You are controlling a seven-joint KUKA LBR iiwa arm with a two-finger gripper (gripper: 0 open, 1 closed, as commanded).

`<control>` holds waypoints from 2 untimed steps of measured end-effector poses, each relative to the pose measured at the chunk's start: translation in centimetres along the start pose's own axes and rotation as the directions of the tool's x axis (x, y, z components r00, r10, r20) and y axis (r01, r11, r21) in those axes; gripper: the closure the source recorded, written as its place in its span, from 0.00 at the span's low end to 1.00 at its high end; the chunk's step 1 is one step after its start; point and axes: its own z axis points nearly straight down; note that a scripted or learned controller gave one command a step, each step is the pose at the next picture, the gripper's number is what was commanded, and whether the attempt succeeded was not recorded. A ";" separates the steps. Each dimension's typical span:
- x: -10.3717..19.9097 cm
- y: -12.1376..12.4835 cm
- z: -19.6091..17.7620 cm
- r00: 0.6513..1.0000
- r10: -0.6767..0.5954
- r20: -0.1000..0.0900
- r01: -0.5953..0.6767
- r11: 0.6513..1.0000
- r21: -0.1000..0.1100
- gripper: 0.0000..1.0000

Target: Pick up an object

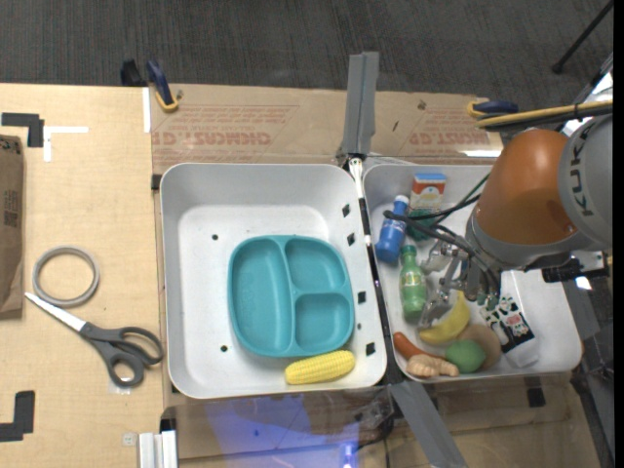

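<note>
Banana point(447, 324) lies in right bin point(556, 359), among green bottle point(412, 283), blue bottle point(391, 236) and carrot point(409, 344). Camera view: gripper point(458, 286) low just above it; claw state cannot be told. Judged step: descent to grasp. Next: close on banana, lift straight.

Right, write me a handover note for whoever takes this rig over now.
Gripper: down in the right bin, over the clutter; nothing seen held.
Right bin holds: blue bottle, green bottle, banana, green fruit, carrot, small red and white carton, black and white pack.
Left bin holds: teal divided tray and corn cob just in front of it.
Done: arm is positioned over the pile near the banana.
Left: grasp one object, lift it, confirm it is between the fingers.
</note>
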 end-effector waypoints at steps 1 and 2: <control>5.2 -1.7 -0.1 0.984 0.176 0.005 -0.176 0.984 -0.001 0.00; -2.3 -0.4 0.0 0.906 0.423 0.001 -0.423 0.906 0.000 0.00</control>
